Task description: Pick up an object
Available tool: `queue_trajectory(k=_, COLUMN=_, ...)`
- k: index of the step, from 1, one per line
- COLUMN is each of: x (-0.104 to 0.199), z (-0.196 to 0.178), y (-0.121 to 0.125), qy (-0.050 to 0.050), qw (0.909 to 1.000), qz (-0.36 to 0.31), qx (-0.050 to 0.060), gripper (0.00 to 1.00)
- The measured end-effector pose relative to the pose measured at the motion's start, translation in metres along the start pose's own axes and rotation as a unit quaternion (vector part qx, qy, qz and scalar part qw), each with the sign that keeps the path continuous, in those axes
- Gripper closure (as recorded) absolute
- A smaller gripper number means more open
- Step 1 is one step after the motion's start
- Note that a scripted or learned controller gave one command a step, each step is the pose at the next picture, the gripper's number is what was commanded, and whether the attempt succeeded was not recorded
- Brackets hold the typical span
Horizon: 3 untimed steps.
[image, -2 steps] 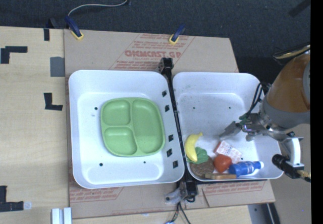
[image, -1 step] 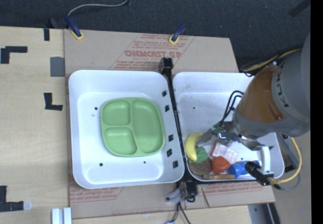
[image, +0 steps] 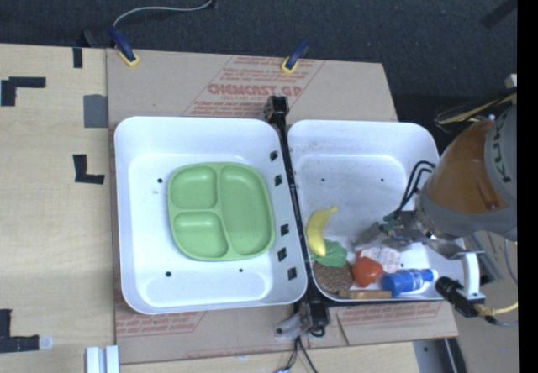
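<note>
The right bin (image: 361, 129) holds a cluster of small items at its near edge. There is a yellow banana (image: 318, 228), a green piece (image: 334, 254), a red round object (image: 366, 270), a blue bottle (image: 406, 281) lying on its side and a brown flat item (image: 334, 278). A white and red packet (image: 388, 256) lies among them. My gripper (image: 382, 231) hangs low inside this bin, just above the packet and the red object and to the right of the banana. The dark wrist hides much of it.
The left bin (image: 143, 195) carries a green divided plate (image: 222, 211). A black divider (image: 284, 186) runs between the two bins. My arm with its orange band (image: 471, 170) covers the right bin's right wall. Cables (image: 466, 266) trail near the bottle.
</note>
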<state>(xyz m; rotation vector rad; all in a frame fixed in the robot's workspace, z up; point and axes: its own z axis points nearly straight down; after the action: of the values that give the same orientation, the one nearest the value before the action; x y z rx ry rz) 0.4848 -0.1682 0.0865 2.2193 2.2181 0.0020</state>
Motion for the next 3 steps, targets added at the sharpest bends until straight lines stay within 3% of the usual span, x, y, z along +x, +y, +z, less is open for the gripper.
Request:
queue_trajectory(k=1, x=0.055, z=0.0, y=0.097, qy=0.0, qw=1.0, qz=-0.002, qx=-0.002, gripper=0.0)
queue_trajectory(k=2, x=-0.055, z=-0.029, y=0.135, qy=0.0, qw=1.0, qz=0.0, qx=0.002, gripper=0.0)
queue_trajectory(k=3, x=-0.054, z=-0.038, y=0.135, qy=-0.001, qw=1.0, qz=-0.001, qx=0.002, gripper=1.0)
